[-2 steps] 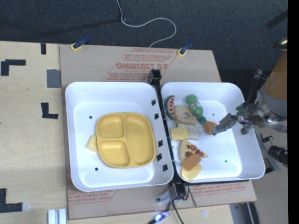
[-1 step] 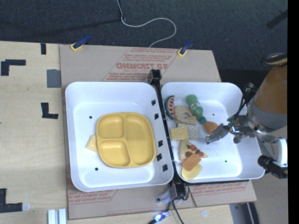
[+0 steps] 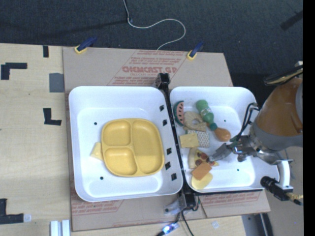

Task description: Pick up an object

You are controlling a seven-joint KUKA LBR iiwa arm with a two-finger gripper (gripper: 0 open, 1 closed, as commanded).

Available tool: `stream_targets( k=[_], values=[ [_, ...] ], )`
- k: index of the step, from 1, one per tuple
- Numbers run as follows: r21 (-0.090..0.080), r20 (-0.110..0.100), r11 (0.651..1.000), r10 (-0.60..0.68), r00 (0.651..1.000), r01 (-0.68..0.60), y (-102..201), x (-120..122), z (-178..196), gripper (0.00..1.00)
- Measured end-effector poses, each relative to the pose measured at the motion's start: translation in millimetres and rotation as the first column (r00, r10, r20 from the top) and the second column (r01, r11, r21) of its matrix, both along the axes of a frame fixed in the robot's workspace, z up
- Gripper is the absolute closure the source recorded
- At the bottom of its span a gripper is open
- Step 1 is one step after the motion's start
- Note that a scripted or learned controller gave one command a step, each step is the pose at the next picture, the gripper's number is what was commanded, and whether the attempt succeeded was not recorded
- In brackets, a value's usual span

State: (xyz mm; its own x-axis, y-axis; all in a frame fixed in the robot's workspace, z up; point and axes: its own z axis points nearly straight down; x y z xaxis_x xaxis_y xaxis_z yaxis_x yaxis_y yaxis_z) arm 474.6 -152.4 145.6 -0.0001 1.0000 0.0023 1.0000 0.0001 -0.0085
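Note:
My gripper (image 3: 216,155) reaches low into the right bin (image 3: 231,178) from the right, its tip next to a small cluster of toy food. Just left of the tip lie small red and brown pieces (image 3: 199,158), with an orange-brown block (image 3: 202,170) and a pale yellow round piece (image 3: 202,181) below them. Farther back in the same bin are a yellow cheese square (image 3: 188,140), an orange ball (image 3: 223,133), a green bottle (image 3: 204,110), a tan cracker (image 3: 195,122) and a watermelon slice (image 3: 178,111). Nothing is visibly lifted.
The left bin (image 3: 83,112) holds a yellow divided plate (image 3: 133,147) with a yellow flat piece (image 3: 95,151) tucked at its left side. The arm's grey and orange body (image 3: 280,117) hangs over the right bin's right wall. A cable (image 3: 157,26) lies behind the bins.

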Motion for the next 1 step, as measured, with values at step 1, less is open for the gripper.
stream_targets(
  k=[1],
  values=[
    [0.000,0.002,1.000,0.001,1.000,-0.001,5.2,-1.0,-43.9,0.00]
  ],
)
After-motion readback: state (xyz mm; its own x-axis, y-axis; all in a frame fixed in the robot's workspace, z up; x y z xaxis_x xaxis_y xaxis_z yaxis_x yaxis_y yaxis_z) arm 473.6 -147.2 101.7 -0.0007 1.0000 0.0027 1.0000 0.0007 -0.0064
